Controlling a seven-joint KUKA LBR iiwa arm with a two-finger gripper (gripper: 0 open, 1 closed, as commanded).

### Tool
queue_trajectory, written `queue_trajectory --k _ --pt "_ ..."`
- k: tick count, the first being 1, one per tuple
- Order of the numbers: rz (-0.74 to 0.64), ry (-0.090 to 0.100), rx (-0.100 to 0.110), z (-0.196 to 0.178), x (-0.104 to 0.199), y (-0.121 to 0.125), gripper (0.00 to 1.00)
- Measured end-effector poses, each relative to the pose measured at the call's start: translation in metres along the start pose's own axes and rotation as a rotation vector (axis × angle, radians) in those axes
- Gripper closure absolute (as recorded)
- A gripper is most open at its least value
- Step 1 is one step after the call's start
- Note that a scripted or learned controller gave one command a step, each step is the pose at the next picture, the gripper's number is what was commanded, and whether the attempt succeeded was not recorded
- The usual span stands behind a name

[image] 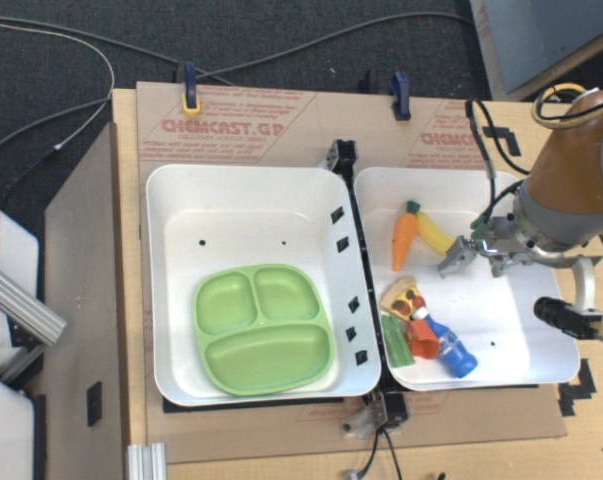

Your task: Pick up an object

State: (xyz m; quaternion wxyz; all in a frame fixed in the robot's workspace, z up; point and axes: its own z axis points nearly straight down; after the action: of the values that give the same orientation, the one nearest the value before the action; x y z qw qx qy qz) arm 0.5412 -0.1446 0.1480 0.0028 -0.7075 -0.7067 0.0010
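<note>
Gripper (459, 256): jaws' state cannot be told, nothing seen held.
Carrot (405, 238): right bin (541, 368), near its left wall, touching a banana (433, 234).
Risk: fingers may nudge both, grabbing neither.

Glossy white plastic bins (171, 268) sit on matt brown cardboard (281, 118); the green tray (264, 328) looks smooth plastic.

Lime-green tray (264, 328) in white L bin (171, 268), orange carrot (405, 240) w/ green top, yellow piece (436, 236), blue bottle (451, 352), red item (422, 342), green strip (394, 341), tan worktop (281, 113) w/ red lettering
</note>
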Motion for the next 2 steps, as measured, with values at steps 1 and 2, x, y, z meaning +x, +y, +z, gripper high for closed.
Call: queue_trajectory --k 1,2 --pt "-0.001 0.001 0.001 0.045 0.007 -0.003 0.0" --pt "0.0 -0.001 -0.003 0.064 0.007 -0.003 0.0"
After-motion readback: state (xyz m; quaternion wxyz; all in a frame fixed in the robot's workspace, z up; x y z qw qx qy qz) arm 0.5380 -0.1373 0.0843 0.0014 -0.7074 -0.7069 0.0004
